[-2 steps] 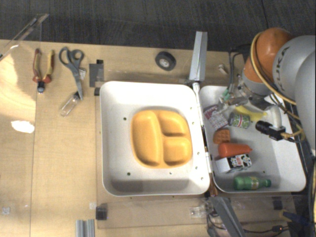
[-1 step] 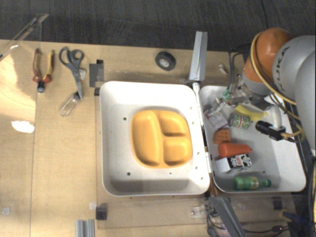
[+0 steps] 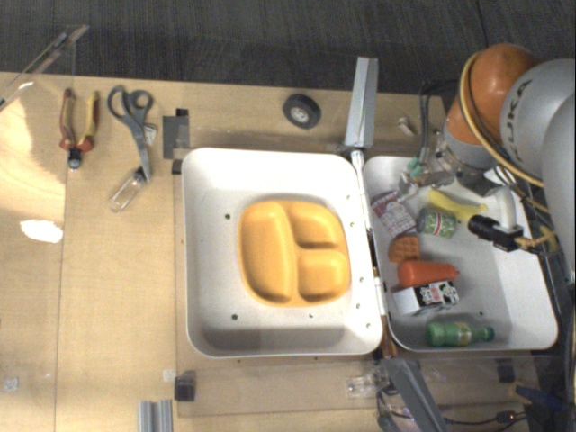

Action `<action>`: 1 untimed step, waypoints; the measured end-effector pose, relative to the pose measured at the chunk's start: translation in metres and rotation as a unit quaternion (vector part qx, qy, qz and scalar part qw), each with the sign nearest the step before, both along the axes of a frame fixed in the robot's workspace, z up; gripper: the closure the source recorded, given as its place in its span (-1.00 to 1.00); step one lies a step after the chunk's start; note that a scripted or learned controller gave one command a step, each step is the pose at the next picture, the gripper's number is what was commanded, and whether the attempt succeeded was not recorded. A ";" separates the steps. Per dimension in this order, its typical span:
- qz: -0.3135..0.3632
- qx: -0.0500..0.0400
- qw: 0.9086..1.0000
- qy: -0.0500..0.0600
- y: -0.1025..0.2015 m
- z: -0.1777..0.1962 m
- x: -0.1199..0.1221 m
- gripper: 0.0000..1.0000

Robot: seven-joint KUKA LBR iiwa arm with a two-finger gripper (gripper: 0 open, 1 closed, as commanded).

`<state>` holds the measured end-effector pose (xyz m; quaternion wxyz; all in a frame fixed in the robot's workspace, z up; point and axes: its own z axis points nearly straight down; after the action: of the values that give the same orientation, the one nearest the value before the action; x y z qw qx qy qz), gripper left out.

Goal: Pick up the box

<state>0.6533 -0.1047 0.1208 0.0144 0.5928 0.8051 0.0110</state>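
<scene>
I see gripper point(image 3: 423, 171) over right bin point(image 3: 526, 309) top corner, grip state unclear, box point(image 3: 436, 294) beside carrot point(image 3: 427, 271), apart.

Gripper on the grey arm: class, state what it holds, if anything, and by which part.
It cannot be told. The two-finger gripper hangs over the far end of the right white bin, too small and cluttered to show anything between its fingers.

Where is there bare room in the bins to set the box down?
Left bin: white floor rings the yellow tray, widest along its left and near sides. Right bin: crowded on its left; bare floor only between the green bottle and the arm.
</scene>
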 end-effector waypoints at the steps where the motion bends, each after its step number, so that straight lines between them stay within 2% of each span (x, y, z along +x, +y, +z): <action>1: 0.000 0.000 1.000 0.000 0.000 0.000 0.000 -1.00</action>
<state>0.6532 -0.1047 0.1208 0.0143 0.5928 0.8052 0.0109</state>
